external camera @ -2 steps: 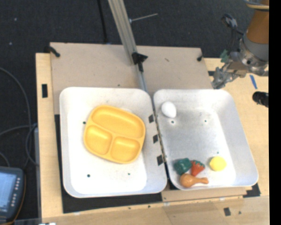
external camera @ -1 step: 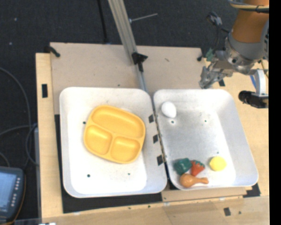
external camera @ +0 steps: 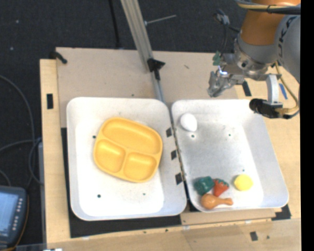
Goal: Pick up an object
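The arm's gripper (external camera: 218, 85) hung above the far rim of the right shallow white bin (external camera: 261, 140); whether it was open or closed I could not tell. In that bin a white egg-shaped object (external camera: 188, 122) lay at the far left corner, and along the near edge sat a dark green piece (external camera: 203, 184), a red piece (external camera: 220, 186), an orange drumstick-shaped toy (external camera: 216, 201) and a round yellow ball (external camera: 243, 182). The left white bin (external camera: 83, 140) held a yellow three-compartment plastic plate (external camera: 127, 149).
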{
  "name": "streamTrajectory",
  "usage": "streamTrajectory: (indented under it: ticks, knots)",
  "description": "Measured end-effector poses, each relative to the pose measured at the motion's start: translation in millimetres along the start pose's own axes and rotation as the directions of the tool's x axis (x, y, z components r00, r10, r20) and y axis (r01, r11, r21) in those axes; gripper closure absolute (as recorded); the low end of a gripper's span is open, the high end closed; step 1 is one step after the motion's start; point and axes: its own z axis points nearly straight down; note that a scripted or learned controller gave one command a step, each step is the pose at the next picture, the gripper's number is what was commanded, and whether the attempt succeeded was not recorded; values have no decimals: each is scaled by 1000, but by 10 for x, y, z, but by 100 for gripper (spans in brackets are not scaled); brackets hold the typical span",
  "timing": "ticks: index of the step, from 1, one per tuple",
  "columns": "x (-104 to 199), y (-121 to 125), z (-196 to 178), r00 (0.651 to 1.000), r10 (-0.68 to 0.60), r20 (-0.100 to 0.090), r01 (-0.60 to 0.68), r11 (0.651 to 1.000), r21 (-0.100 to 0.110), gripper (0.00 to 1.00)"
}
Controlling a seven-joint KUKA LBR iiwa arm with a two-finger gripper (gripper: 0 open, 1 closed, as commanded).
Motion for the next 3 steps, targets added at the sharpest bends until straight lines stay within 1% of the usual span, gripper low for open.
streamTrajectory:
  ticks: [1,2,3]
  knots:
    - [450,49,173,1000,0,0,0,1000,2,100]
    - [975,67,132,1000,-1,-1,1,1000,-1,100]
    - [1543,10,226,1000,-1,-1,1,1000,2,100]
